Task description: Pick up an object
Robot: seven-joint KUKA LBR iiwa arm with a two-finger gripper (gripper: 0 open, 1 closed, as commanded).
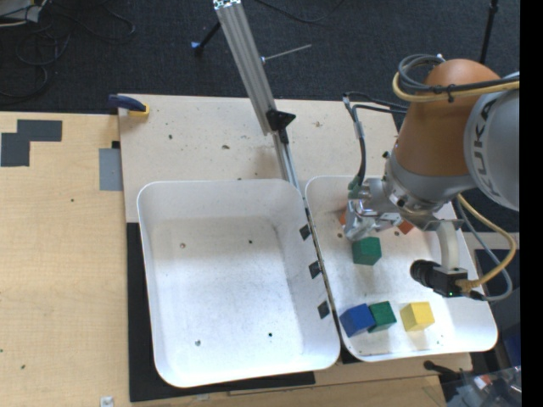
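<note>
I see the pincer [363, 227] low in the right bin [475, 333], just above a dark green cube [366, 251], but I cannot tell its opening. Near the front wall sit a blue cube [356, 320], a green cube [383, 315] and a yellow cube [417, 315].

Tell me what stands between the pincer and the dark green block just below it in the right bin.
Nothing visible does. The pincer hangs directly over the dark green block in the right bin, with only bare bin floor around that block. The blue block, smaller green block and yellow block sit apart, near the front rim.
</note>
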